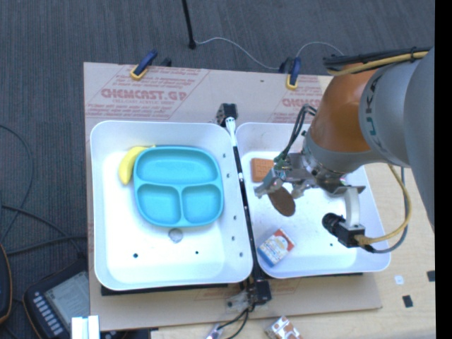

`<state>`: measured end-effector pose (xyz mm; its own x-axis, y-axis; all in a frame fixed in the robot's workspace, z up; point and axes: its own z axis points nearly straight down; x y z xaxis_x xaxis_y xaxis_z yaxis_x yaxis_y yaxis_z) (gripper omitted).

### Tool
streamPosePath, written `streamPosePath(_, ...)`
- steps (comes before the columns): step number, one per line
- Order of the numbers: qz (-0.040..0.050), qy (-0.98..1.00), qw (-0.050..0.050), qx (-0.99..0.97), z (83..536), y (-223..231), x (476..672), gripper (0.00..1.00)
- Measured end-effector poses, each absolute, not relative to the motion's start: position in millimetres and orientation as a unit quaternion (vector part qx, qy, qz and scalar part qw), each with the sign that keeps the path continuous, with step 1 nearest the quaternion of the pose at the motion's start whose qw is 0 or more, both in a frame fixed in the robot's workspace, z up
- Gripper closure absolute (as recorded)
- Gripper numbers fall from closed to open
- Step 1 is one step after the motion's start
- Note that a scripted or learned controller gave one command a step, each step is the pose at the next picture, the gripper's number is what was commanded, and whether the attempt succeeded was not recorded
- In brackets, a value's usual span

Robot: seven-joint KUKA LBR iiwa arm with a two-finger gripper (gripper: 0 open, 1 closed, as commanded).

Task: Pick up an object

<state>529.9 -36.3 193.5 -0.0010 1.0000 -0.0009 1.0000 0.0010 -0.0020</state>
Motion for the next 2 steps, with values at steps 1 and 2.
streamPosePath(1, 0.0015, -0.708, 0.001, -0.707, 202.8, -36.3, 530.0, 1.00)
streamPosePath(2, 0.0018, -0.708, 0.000, -0.706, 212.2, -36.3, 530.3, 1.00)
